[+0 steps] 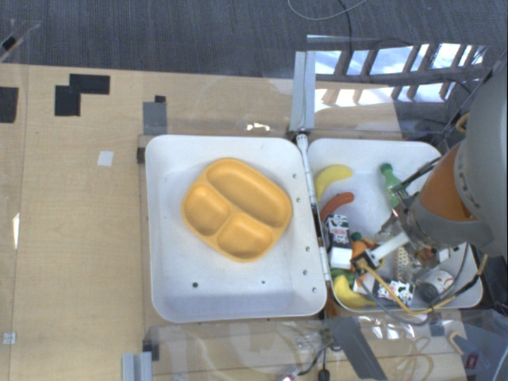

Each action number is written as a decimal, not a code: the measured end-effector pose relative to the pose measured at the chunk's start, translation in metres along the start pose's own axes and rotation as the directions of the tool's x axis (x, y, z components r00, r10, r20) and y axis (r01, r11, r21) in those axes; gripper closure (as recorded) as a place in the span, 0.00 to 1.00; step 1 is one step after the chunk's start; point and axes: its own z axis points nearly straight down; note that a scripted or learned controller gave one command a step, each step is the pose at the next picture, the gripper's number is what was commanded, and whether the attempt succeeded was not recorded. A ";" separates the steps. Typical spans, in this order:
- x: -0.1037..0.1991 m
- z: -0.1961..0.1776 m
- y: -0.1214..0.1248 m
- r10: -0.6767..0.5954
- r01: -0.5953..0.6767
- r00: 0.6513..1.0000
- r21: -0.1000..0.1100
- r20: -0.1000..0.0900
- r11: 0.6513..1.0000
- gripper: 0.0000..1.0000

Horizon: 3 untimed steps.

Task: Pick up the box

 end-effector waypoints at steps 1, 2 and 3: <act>0.000 0.000 -0.001 0.229 -0.229 0.973 0.003 0.001 0.973 0.00; 0.009 0.000 -0.023 0.228 -0.228 0.974 0.002 0.004 0.974 0.00; 0.012 -0.012 -0.023 0.216 -0.216 0.976 0.005 0.000 0.976 1.00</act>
